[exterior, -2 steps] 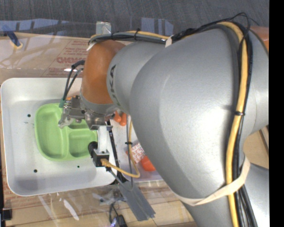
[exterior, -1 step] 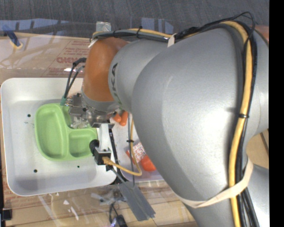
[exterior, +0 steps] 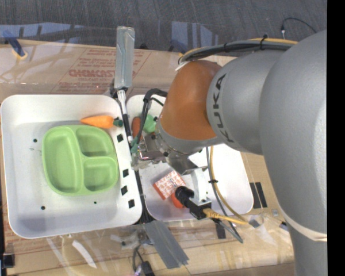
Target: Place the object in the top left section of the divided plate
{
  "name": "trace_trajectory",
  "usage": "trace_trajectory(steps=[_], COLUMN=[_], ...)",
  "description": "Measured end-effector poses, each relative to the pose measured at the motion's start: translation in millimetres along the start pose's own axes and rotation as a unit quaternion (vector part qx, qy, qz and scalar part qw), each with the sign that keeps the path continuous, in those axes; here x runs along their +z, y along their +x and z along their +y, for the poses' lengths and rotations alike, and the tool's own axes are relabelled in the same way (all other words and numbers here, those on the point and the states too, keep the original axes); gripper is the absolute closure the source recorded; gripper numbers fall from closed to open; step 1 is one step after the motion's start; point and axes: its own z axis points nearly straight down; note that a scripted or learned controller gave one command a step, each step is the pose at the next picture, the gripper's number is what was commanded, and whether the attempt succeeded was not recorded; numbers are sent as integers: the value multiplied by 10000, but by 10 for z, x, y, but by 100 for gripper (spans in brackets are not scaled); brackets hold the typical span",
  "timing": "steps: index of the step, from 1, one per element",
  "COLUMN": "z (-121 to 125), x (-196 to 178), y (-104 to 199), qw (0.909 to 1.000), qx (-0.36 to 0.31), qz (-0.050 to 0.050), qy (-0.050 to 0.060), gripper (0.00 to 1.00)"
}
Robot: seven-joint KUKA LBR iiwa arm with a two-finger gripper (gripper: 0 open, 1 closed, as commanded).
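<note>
Nearest the camera, the grey arm (exterior: 276,96) with its orange band (exterior: 187,99) sweeps in from the right and covers most of the right bin (exterior: 241,197). Under the wrist, the hand (exterior: 142,148) sits low over the strip where the two bins meet; whether it is released, clenched or grasping anything cannot be told, since the wrist hides it.

In the bare part of the right bin, near its lower edge, lies a small red and white patterned packet (exterior: 168,183), and just beside it a reddish piece (exterior: 177,200) next to a black part of the arm's fittings. A further orange-brown piece (exterior: 136,125) shows at the right bin's upper left, partly hidden by the arm.

The left bin (exterior: 17,171) holds the green divided plate (exterior: 80,160), which has one large section on the left and two smaller ones on the right.

The task's thing appears to be the carrot (exterior: 98,121): orange, tapered, with a green stub at its thicker end. It lies flat on the left bin's floor, touching or just beside the plate's upper rim and outside every section. Its long axis runs roughly left to right, the narrow tip to the left and the green end to the right, toward the bins' shared wall.

Beyond the bins lies the cardboard-covered bench (exterior: 75,68).
</note>
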Motion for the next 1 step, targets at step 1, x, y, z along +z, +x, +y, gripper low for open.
trace_trajectory(steps=[1], z=[-284], x=[70], y=[-920], qw=[9996], qx=[277], qz=[1], qy=[-4], gripper=[100])
